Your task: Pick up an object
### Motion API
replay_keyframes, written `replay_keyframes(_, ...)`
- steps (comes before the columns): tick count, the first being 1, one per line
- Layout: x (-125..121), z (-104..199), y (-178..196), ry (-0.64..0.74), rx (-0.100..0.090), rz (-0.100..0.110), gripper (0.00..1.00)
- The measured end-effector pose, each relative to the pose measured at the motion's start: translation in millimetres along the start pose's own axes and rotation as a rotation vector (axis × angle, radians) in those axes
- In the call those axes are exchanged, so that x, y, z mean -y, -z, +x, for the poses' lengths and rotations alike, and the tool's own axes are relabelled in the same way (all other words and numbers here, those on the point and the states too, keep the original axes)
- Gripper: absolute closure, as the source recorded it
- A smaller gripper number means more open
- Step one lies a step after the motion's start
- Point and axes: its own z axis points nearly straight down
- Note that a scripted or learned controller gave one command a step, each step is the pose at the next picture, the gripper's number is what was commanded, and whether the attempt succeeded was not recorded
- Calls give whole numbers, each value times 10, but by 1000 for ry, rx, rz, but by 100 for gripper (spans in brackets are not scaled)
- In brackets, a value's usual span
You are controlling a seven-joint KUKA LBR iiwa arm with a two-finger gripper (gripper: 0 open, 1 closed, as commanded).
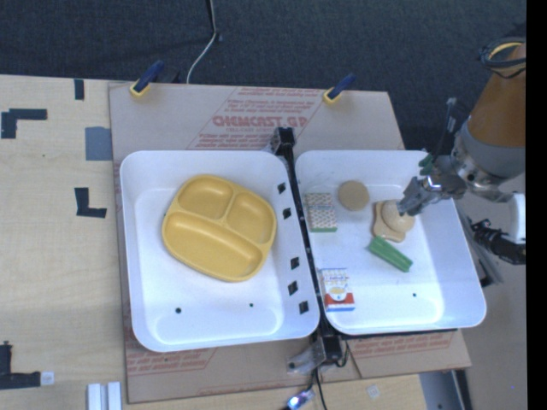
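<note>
On the counter (51, 229), I see the left bin (145, 314) holding a yellow divided tray (220, 226). In the right bin (444, 297), going rightward: a patterned packet (320, 212), a small carton (337, 287) near the front, a tan disc (352, 195), a green block (390, 254), then a cream-coloured piece (389, 222), my likely target. The end effector (414, 202) sits right at that piece's upper right edge; I cannot tell whether it is released or clenched. To do this well, I'd centre over the piece, descend straight, and avoid nudging the green block just beside it.
</note>
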Motion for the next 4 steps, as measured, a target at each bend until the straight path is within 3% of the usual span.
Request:
replay_keyframes(1, -125, 554, -117, 1, 0, 2, 100)
replay_keyframes(4, -555, 2283, 44, 3, -1, 0, 100)
